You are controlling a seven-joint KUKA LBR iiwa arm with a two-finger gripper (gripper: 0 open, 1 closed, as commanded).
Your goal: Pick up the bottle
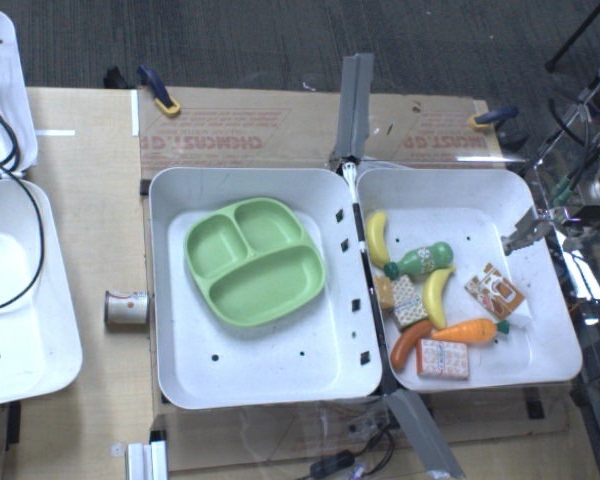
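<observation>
Nearest us in the right bin [540, 368], a small red and white box [443, 358] lies flat by the front wall. Just behind it are an orange carrot [465, 331] and a red sausage [408, 341]. These toys sit jumbled together, probably tipped in as clutter around the target.

A step farther in, a yellow banana [437, 296] rests beside a patterned carton [408, 302], and an orange and white packet [495, 291] lies apart to the right.

The green bottle [420, 261] lies on its side in the middle of this bin, cap toward the right. Its body is just beside the top of that banana, and a second banana [377, 238] lies near its base. We judge that lying flat leaves its upper side free for a grasp from above, though the neighbours crowd it on the left and near sides.

The left bin [170, 368] carries only a green divided plate [256, 260], well apart from the bottle.

Farther back, the gripper [517, 238] hangs at the right bin's right rim, apart from the bottle and carrying nothing we can see. Whether it is open or closed we cannot tell. We judge that the approach has not yet begun.

At the back, blue clamps [158, 90] pin the cardboard sheet [240, 133] to the bench, presumably to keep it from sliding.
</observation>
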